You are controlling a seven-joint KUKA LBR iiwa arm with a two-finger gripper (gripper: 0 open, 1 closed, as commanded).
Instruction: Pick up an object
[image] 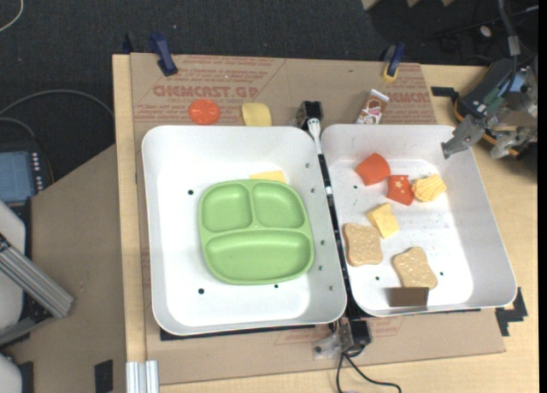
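Two white bins (162, 212), green tray (255, 231) left; perhaps six foods (373, 168) right

Desk (256, 79): brown board, red lettering, two white bins side by side. Right bin (479, 212) just below-left of tool (457, 142); left bin (167, 237) well left. Beyond bins, left of tool: carton (373, 108) nearest, then yellow piece (256, 114), orange disc (204, 112) farthest. Blue clamps (163, 54) on far edge.

Even, diffuse light from overhead; the two white bins (162, 212) glare brightly, nearly washed out. Shadows are soft and short. The dark floor (68, 7) stays dim, and fine detail is slightly soft.
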